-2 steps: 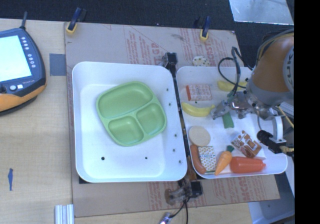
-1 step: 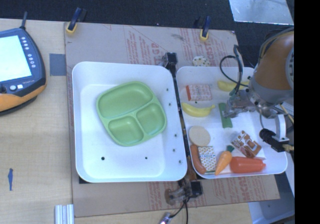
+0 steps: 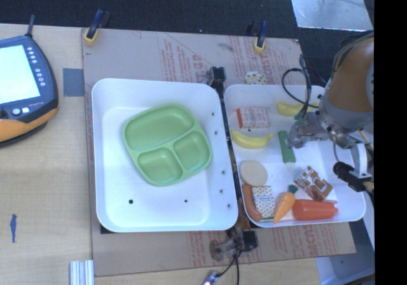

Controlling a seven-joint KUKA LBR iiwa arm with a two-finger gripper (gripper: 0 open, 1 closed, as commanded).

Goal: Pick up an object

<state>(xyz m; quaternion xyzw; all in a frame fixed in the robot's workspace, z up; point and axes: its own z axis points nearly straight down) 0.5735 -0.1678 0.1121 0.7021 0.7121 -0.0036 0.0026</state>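
Counter (image 3: 44, 182) of pale wood fills my one overhead view, with a brown cardboard sheet (image 3: 191, 55) laid over its middle and held by two clamps at the far edge. On that sheet I see two shallow white bins side by side. The left bin (image 3: 105, 150) holds a light green divided plate (image 3: 167, 144) with three compartments, sitting a little tilted toward the far left corner.

The right bin (image 3: 353, 214) is where the toy food lies. Along its far side I see a small red and white packet (image 3: 253, 116) and a yellow banana (image 3: 289, 109) partly hidden behind the arm's wrist. A second yellow banana (image 3: 252, 140) lies just nearer, close to the bin's left wall. Beside it a dark green stick-like piece (image 3: 286, 147) lies just below the gripper (image 3: 296, 137). Toward the near side I count a round tan cookie (image 3: 254, 172), a patterned packet (image 3: 263, 201), an orange carrot (image 3: 284, 206), a red sausage-like piece (image 3: 315, 210) and a brown and white block (image 3: 313, 182).

The arm (image 3: 350, 86) comes in from the right, and the gripper hangs low over the middle of the right bin. I cannot tell how it is set or whether it has anything.

A teach pendant (image 3: 22, 86) rests on the counter at the far left.
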